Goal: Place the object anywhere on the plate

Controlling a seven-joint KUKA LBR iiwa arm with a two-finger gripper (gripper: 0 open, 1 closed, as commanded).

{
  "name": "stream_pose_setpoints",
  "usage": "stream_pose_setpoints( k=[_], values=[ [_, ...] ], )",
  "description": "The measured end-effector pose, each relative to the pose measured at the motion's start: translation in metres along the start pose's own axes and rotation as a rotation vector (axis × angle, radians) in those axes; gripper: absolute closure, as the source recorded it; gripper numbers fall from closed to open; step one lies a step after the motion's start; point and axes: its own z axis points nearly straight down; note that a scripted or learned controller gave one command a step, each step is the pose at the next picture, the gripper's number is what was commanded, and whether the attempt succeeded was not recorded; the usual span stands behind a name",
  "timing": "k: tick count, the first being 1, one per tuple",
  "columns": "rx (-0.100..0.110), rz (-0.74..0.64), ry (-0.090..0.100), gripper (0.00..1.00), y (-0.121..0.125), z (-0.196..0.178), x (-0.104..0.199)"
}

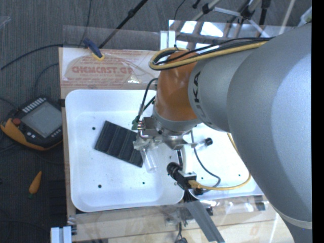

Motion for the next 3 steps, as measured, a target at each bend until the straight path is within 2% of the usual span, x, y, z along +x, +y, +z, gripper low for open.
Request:
stream_pose_setpoints(
  k=[1,2,3],
  values=[
    [-0.004,-0.117,0.000,1.00,-0.001,-0.061,0.099],
    [-0.006,-0.427,-0.003,1.00,-0.032,-0.166,0.078],
    [-0.006,-1.012,-0.003,1.00,-0.032,-0.107,0.087]
  ],
)
